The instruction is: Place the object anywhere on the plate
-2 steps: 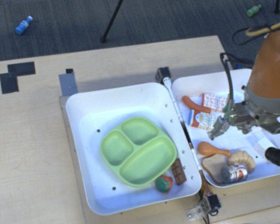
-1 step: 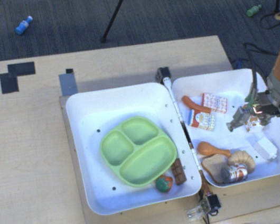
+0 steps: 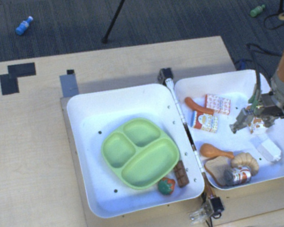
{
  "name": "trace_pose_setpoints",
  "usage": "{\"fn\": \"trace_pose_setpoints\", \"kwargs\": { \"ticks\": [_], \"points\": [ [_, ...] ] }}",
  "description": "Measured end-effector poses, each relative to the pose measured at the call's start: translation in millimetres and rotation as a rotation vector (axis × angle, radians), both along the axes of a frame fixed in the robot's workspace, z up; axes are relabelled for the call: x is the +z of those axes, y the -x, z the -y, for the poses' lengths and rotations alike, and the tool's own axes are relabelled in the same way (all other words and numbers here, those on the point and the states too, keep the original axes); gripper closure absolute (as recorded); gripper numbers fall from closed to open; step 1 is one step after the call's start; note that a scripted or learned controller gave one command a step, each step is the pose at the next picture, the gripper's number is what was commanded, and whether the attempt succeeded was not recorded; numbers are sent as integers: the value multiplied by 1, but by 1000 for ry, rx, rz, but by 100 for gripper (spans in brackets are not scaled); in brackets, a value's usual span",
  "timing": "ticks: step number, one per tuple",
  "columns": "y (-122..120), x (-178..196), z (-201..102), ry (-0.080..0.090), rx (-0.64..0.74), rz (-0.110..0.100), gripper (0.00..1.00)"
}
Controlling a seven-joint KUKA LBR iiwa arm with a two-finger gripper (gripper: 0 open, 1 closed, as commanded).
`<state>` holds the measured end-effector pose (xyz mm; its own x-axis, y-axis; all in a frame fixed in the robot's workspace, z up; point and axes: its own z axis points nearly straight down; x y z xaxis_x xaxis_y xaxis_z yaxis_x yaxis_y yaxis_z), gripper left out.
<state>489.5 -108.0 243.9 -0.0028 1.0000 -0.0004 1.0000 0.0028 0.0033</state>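
Observation:
A green plate (image 3: 141, 153) with three compartments lies in the left bin (image 3: 90, 146); nothing lies on it. My gripper (image 3: 245, 117) hangs over the right side of the right bin (image 3: 234, 80), far right of the plate. A small orange and white item (image 3: 257, 125) sits right under the gripper, and I cannot tell whether it is held. The right bin also holds a red sausage (image 3: 199, 106), a patterned card (image 3: 218, 104), a small carton (image 3: 205, 122), an orange spoon-like piece (image 3: 214, 151), a croissant (image 3: 244, 160), a can (image 3: 239, 176) and a white block (image 3: 268, 149).
In the left bin, a red and green strawberry-like toy (image 3: 167, 186) and a brown bar (image 3: 180, 174) lie against the plate's near right edge. A black clamp (image 3: 165, 74) sits at the top of the divide between the bins. The wooden bench (image 3: 26, 168) stretches to the left.

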Motion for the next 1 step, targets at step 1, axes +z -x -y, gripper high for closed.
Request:
{"fn": "trace_pose_setpoints", "kwargs": {
  "ticks": [1],
  "points": [
    [1,-18,63,1,0,-1,0]
  ]
}}
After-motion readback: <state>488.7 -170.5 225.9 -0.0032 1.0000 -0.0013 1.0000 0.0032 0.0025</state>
